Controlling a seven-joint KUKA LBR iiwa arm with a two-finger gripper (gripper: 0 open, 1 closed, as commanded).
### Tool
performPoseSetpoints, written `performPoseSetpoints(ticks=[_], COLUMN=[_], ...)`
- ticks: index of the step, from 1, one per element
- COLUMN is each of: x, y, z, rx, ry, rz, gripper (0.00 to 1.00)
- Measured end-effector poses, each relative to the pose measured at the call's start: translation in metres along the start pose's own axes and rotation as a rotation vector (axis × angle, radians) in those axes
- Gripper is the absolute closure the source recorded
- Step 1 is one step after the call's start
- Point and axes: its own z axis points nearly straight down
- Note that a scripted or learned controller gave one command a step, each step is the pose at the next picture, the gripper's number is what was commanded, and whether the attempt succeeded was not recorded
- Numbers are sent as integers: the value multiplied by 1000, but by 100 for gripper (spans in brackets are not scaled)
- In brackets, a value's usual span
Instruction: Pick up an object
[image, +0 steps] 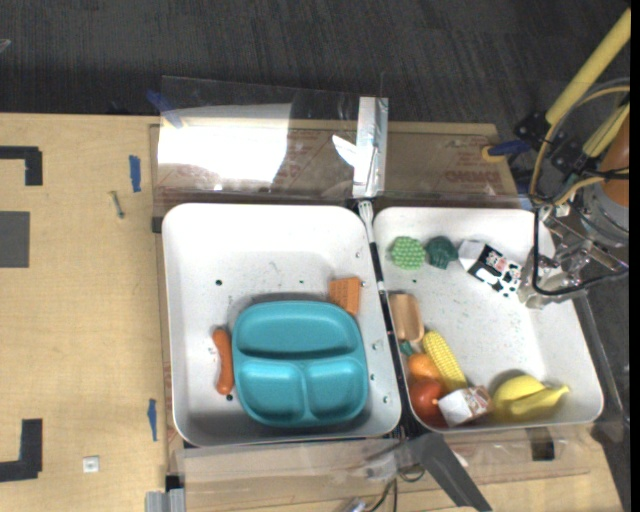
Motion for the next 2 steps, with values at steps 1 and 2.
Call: performPoseSetpoints(ticks=[1,2], x=[24,-40], y=[-41,-46], z=[-74,31], rx=[-6,-26], ry=[2,3], rz=[-136,-194], gripper=[100,100])
